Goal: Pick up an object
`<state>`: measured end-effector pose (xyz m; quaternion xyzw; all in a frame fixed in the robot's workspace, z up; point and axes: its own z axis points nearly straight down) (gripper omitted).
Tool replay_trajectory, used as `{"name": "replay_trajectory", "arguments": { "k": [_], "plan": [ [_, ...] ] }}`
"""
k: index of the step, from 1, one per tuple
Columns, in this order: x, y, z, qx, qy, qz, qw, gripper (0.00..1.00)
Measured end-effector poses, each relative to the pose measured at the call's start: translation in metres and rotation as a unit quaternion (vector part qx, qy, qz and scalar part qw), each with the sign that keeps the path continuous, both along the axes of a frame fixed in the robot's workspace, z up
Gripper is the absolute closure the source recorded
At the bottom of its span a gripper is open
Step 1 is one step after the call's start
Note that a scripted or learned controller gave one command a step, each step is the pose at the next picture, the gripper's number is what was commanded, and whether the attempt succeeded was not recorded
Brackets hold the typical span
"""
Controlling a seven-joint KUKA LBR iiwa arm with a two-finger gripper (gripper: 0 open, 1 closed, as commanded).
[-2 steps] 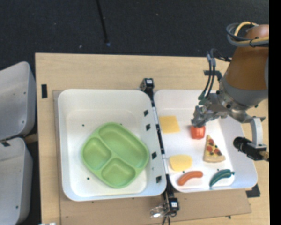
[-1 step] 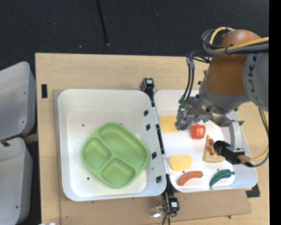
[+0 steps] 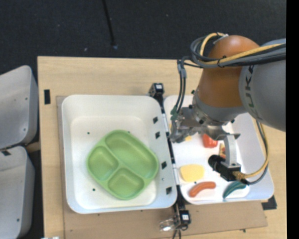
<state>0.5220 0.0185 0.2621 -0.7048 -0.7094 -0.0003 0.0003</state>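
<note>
A yellow piece (image 3: 191,172), a red sausage-shaped toy (image 3: 203,188), a small red item (image 3: 209,142) and a teal object (image 3: 234,188) lie in the right bin (image 3: 259,183). The gripper (image 3: 182,131) hovers above them. A green divided plate (image 3: 122,164) rests in the left bin (image 3: 74,133). No writing is fully legible.

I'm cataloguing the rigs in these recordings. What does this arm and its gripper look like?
The arm is grey with a rounded orange band above the wrist and dark lettering partly visible on its side. Black and yellow cables loop over the band, and another cable runs down past the wrist. The gripper is a grey metal assembly; its details are too cluttered to make out.
</note>
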Motion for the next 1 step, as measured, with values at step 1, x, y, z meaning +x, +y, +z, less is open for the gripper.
{"name": "replay_trajectory", "arguments": {
  "k": [1],
  "plan": [
    [0.0019,0.0411,-0.0093,-0.0004,0.001,-0.001,1.0000,1.00]
  ]
}}
